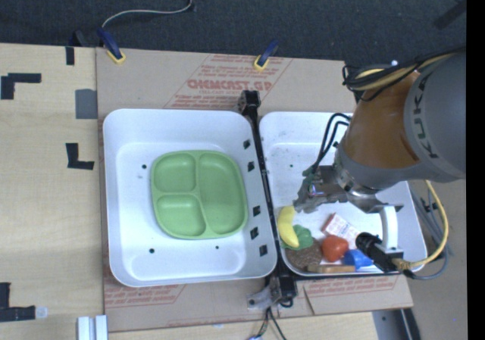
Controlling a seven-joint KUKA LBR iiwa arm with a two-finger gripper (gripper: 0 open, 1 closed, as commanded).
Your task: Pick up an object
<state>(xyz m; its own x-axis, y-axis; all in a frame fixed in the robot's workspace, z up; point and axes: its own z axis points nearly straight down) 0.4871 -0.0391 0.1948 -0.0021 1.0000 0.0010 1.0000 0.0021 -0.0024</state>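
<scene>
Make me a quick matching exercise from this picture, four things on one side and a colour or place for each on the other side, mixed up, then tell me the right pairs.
Things:
1. divided plate
2. banana
3. end effector
4. tomato

Descriptions:
A. yellow, at the right bin's left wall
B. red, near the right bin's front edge
C. green, lying in the left bin
D. over the right bin, just above the banana

Pairs: 1-C, 2-A, 3-D, 4-B

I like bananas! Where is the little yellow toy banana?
The small yellow toy banana lies in the right white bin, near its front left corner, beside a green toy and just below the gripper.
</scene>
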